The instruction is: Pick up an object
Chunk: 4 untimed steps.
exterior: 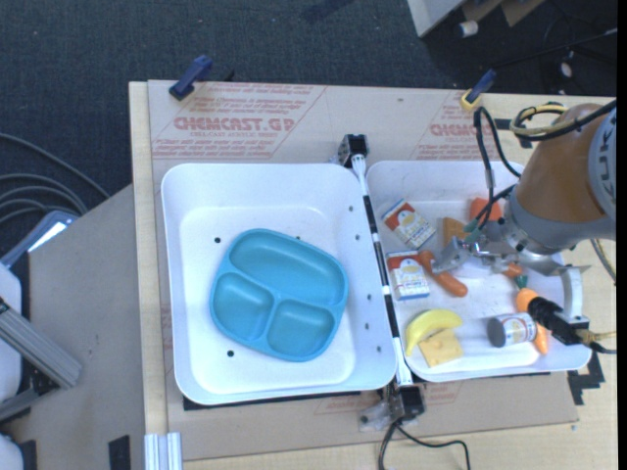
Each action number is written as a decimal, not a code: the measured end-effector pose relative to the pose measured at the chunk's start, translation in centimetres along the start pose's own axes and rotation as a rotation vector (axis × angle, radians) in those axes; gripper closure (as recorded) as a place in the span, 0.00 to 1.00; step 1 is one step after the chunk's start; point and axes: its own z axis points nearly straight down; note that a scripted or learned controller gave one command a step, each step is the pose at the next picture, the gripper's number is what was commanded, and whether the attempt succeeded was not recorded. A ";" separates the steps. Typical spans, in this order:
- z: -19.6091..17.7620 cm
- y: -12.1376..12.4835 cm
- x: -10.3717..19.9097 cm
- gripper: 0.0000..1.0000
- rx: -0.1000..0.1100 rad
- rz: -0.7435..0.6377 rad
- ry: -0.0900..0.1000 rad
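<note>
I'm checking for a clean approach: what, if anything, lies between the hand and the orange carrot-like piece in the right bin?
Nothing visible does. The hand hangs low in the right bin, and the orange carrot-like piece lies right beneath it, beside the small carton. The banana lies nearer the front, out of the way.

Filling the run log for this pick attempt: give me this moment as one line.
arm: over right bin | gripper: low among items, by carrot | grasp: none seen | left bin: blue tray
</note>
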 end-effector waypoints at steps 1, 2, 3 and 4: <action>2.8 5.9 -2.2 0.00 0.004 -0.002 0.003; 1.8 5.9 -2.2 1.00 0.002 -0.002 0.002; 1.8 5.9 -2.2 0.00 0.002 -0.002 0.002; 2.8 2.1 -4.2 0.00 0.006 -0.001 0.004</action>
